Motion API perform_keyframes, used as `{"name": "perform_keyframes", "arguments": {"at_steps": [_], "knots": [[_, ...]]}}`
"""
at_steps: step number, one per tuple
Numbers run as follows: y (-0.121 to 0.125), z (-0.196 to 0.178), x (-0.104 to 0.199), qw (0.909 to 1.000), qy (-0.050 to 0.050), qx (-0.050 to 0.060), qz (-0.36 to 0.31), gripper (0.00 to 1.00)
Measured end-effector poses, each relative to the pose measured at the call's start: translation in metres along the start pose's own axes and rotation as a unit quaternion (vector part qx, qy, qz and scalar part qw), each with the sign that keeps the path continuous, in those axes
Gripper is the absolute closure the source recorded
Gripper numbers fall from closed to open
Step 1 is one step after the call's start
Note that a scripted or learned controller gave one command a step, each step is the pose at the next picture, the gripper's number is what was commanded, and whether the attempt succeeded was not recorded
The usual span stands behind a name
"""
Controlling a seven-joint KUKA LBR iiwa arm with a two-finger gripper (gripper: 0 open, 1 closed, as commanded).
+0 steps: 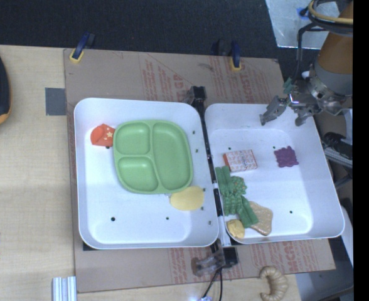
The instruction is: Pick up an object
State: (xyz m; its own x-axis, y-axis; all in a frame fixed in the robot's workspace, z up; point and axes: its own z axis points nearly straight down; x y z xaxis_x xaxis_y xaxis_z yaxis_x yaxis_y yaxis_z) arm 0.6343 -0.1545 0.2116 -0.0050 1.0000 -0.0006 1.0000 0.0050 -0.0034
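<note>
At 1 o'clock over the right bin (310, 221), the end effector (286, 113) hangs spread wide, holding nothing. Approach step, I judge: next it must descend on something, perhaps the purple piece (286, 157) at its 6 o'clock.

Both bins (140, 234) appear smooth white plastic with a slight sheen. The divided green plate (153, 155) looks matt plastic. The counter (27, 187) shows pale wood grain under a brown cardboard sheet (172, 74). The claw (286, 113) appears bare grey metal.
</note>
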Motion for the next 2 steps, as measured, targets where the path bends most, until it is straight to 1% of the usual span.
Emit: {"name": "perform_keyframes", "arguments": {"at_steps": [1, 2], "knots": [[-0.032, 0.086, -0.049, 1.0000, 0.000, 0.004, 0.002, 0.00], [-0.045, 0.122, -0.057, 1.0000, 0.000, 0.003, 0.000, 0.00]]}}
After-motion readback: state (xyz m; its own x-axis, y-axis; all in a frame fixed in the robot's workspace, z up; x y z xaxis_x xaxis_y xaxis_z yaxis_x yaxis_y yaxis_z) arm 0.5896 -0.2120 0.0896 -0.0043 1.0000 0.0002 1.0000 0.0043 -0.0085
